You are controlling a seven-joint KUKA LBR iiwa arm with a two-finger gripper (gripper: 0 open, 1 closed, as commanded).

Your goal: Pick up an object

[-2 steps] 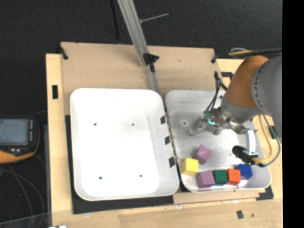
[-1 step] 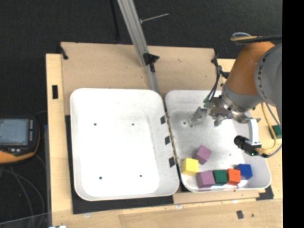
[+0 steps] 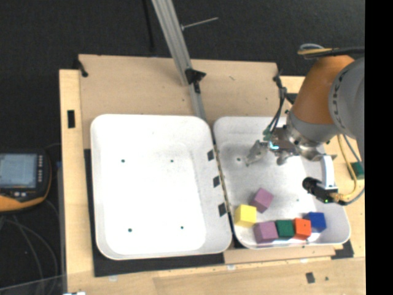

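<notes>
The pincer [image 3: 265,153] hangs spread and gripping nothing over the middle of the right bin [image 3: 230,134], and the nearest block, the tilted purple cube [image 3: 263,199], lies apart from it toward the table's front edge, with others beyond.

My gripper [image 3: 265,153] hangs over the right bin [image 3: 236,134], fingers spread and holding nothing. Below it lie a tilted purple block [image 3: 263,199], a yellow block [image 3: 247,214], and a front-wall row: purple, green, orange, blue.
</notes>
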